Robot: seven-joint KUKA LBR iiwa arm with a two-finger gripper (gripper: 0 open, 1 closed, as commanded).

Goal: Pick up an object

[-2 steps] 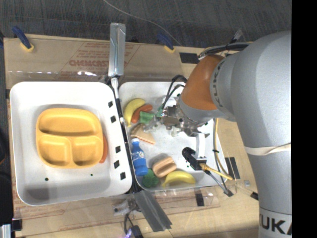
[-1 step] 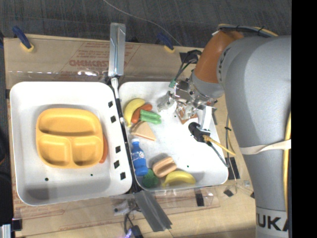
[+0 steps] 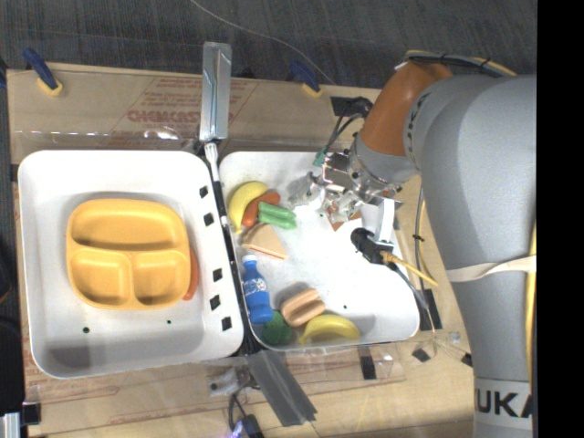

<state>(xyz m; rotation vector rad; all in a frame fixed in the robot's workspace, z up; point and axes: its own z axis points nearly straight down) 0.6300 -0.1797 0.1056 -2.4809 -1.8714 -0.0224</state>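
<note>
My gripper is low over the back of the right bin, under the grey arm and its orange band. A small reddish-brown bit shows right beneath it; whether it is held I cannot tell. To its left lie a yellow banana-like fruit, a green piece with a red one behind it, and a tan sandwich wedge. Toward the front are a blue bottle, a hot dog, a yellow banana and a dark green item.
The left bin holds a yellow divided tray. A metal divider bar stands between the bins at the back. A black part and cables hang from the wrist over the right bin's right side.
</note>
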